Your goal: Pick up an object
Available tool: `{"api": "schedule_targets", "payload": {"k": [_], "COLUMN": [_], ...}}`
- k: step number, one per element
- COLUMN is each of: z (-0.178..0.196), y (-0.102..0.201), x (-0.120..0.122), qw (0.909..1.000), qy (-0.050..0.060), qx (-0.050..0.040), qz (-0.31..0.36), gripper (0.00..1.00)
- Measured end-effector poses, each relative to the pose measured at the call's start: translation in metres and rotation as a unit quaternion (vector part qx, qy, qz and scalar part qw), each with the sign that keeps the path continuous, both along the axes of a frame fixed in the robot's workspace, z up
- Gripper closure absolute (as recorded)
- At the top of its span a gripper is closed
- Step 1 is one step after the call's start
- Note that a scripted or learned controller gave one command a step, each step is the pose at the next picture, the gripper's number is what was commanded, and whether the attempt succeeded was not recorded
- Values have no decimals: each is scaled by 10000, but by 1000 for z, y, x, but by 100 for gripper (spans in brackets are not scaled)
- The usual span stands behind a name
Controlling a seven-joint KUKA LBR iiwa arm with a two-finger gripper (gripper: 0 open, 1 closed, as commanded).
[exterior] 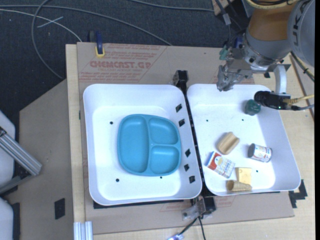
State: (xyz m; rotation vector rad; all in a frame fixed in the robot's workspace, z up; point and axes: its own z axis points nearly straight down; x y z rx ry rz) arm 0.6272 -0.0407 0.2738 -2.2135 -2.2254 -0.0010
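Fingers [223, 85] state unclear, above right bin's [285, 134] far edge; bread roll [227, 143] lies diagonally.

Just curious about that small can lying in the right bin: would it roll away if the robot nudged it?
Probably. The can lies on its side, so its round body could roll across the smooth bin. It looks small, likely light, and easily knocked.
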Motion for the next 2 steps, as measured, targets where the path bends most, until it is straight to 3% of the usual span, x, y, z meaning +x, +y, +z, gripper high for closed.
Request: {"api": "schedule_targets", "payload": {"k": [2], "z": [-9], "y": [93], "x": [5], "qw": [10000], "qy": [-4], "qx": [0], "qz": [-1], "gripper": [100]}}
